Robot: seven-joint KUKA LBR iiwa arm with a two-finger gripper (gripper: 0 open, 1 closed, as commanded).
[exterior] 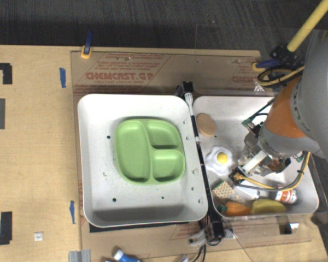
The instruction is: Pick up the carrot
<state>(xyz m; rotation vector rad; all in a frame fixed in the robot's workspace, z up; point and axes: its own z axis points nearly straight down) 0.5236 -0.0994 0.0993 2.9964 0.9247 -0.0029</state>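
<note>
- Hand (250,167) low in right white bin (311,192), above the toy clutter; finger spread can't be made out, grasp unclear.
- Orange toy carrot (238,208) lies at bin's near edge, beside yellow banana (268,206).
- Fried-egg toy (219,159) just left of hand.
- Green divided plate (149,150) in left white bin (95,162).

Your arm (311,91) comes in from the right edge of the camera view, its broad grey body filling the upper right corner. Below that you see the orange band (281,119), and under it the grey wrist (284,143), angled down and to the left. The gripper (251,165) sits at the end of the wrist, pointing toward the lower left, low over the right-hand bin (229,105). Cables loop around the wrist and trail beside it.
</note>
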